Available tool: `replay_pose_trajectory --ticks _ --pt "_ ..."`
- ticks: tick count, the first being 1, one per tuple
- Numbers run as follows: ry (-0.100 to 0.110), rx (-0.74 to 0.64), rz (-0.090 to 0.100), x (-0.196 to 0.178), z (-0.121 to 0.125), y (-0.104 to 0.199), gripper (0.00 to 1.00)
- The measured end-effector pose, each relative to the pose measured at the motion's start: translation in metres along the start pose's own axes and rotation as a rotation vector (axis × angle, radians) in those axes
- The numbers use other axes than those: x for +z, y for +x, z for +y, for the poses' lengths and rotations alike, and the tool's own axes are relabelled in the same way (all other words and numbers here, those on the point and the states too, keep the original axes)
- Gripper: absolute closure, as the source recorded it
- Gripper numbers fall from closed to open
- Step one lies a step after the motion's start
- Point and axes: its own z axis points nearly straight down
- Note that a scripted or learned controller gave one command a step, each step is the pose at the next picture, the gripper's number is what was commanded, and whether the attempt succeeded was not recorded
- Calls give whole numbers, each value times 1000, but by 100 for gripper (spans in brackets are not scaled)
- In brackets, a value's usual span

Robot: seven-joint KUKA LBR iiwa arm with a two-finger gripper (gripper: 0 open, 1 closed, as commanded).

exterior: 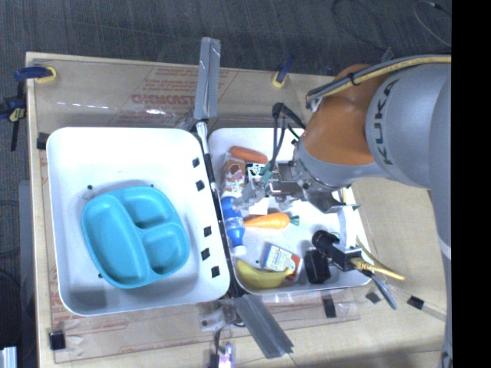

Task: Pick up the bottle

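Now, your arm [383,129] reaches over the right bin [353,278], its gripper [261,188] low inside; whether the gripper is parted or closed, you cannot tell. Just below-left of it lies the bottle [232,222], a carrot [267,221] beside.

Gripper [257,192] low over right bin [349,278], just above bottle [232,222] along the bin's left wall. Carrot [267,221] beside bottle, banana [261,275] at lower edge. Blue divided tray [136,235] in left bin [69,159].
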Motion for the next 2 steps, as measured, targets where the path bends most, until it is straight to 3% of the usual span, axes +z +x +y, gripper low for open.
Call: replay_pose_trajectory --ticks 1,2 --pt "-4 130 -1 -86 -38 76 0" --pt "0 -1 -2 28 -28 65 0"
